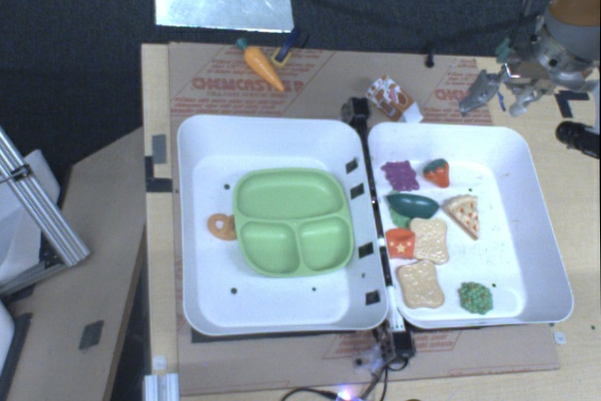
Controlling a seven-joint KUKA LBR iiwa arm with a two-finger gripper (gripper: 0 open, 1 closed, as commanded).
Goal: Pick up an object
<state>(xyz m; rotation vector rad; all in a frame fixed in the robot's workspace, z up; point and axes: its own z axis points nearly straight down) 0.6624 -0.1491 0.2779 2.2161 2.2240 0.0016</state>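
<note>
A small brown ring [223, 226] is seen in the left bin [202, 146], touching the left side of the green tray [292, 221], and part of the ring may be tucked under the tray's edge. An orange carrot [262, 68] is laid on the cardboard [207, 80] behind the left bin, and a small wrapped thing [390, 98] is found behind the right bin [535, 192], too blurry to be named. Inside the right bin, a purple piece [401, 174], a red piece [436, 171], a dark green piece [411, 203], a pizza slice [463, 214], a small red square [401, 243], two pieces of toast [420, 285] and a green lump [475, 298] are gathered near each other. The arm [571, 5] is cut off by the top right corner. The gripper [502, 89] is held above the cardboard, just behind the right bin's far edge. Its fingers are spread apart, and nothing is held between them.
</note>
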